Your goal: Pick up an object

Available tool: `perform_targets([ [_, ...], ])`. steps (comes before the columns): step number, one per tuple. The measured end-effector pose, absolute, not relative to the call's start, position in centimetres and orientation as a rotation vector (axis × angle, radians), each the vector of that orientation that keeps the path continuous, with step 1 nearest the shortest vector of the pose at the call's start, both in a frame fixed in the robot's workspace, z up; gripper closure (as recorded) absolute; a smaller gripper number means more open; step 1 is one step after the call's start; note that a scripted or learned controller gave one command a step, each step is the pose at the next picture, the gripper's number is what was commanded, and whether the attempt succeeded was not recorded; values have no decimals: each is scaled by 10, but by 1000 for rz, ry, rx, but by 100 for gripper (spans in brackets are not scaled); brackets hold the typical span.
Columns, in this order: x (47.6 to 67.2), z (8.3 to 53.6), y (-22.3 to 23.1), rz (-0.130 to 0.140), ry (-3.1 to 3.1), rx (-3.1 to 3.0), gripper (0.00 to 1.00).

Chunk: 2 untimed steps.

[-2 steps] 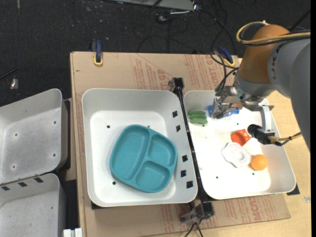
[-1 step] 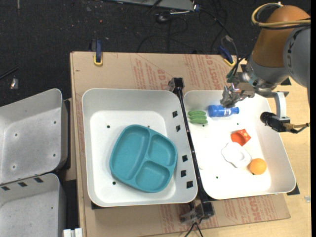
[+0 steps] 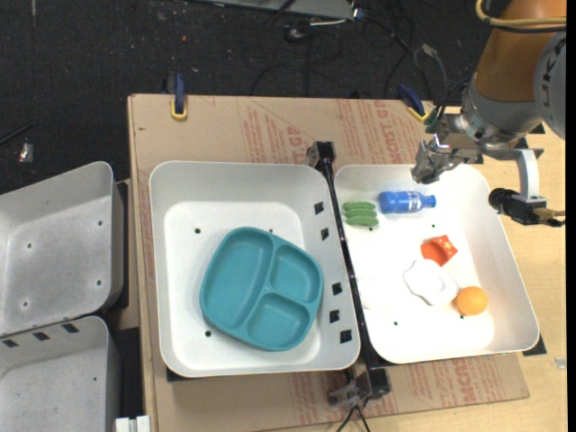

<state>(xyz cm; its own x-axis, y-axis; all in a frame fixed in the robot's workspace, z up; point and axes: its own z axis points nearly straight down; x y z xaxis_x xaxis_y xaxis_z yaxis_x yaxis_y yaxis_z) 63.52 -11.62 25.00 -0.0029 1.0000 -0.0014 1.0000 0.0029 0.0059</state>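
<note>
The blue bottle (image 3: 406, 202) is the most likely thing to pick, because it lies nearest to the gripper (image 3: 427, 171). It lies on its side in the far part of the right bin (image 3: 509, 257), with its cap end pointing to the arm's side. It looks like a small plastic bottle, so I judge it light and rather stiff, but round and smooth, and it may roll or slip out if the grip is taken near one end. The best place to hold it seems to be across the middle of its body, with the fingers closing on the two long sides.

The gripper hangs just beyond the bottle's cap end, above the far rim of the bin, and nothing is visible between its fingers. Whether the fingers are apart or together, I cannot tell from this view.

Just beside the bottle, on its other end, lies a green ribbed object (image 3: 360, 213). Nearer to the camera from the bottle are a red block (image 3: 438, 250), a white flat piece (image 3: 427, 282) and an orange ball (image 3: 471, 301). Well apart from the bottle, in the left bin (image 3: 171, 241), lies a teal divided plate (image 3: 261, 288).
</note>
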Motion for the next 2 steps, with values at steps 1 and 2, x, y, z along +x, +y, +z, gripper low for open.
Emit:
perform_targets([
  [1, 639, 251, -67, 3, 2230, 2213, 100],
  [2, 630, 248, -24, -1, 2229, 2215, 100],
])
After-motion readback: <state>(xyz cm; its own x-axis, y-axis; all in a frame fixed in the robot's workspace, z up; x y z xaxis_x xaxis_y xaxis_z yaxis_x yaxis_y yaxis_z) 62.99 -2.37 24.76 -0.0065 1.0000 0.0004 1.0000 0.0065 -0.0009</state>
